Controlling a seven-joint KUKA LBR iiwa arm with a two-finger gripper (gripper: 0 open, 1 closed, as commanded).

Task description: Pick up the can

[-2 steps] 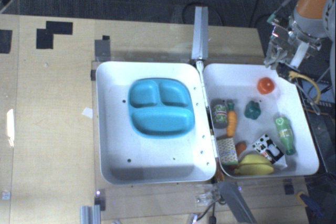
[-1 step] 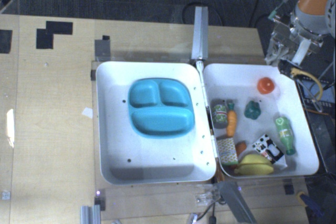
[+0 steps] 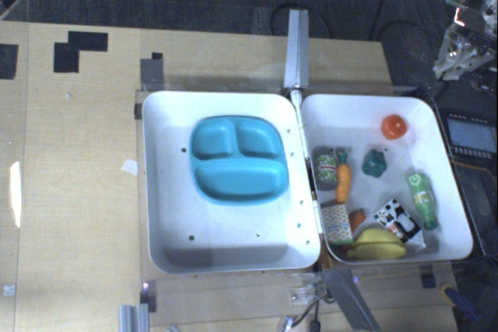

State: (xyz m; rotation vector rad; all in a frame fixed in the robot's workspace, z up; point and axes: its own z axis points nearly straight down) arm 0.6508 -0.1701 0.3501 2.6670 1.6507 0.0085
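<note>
The can [image 3: 325,165] is small, with a green and grey label. It sits in the right bin [image 3: 436,114], close to that bin's left wall and about halfway down it. An orange carrot [image 3: 343,179] touches its right side. Nothing covers the can from above.
The right bin also holds a red ball [image 3: 394,126], a teal toy [image 3: 374,163], a green bottle [image 3: 421,199], a banana [image 3: 377,246], a black-and-white block [image 3: 398,219] and a patterned box [image 3: 336,223]. A blue divided plate [image 3: 237,158] lies in the left bin [image 3: 167,190]. Metal equipment [image 3: 467,39] stands beyond the bench at upper right.
</note>
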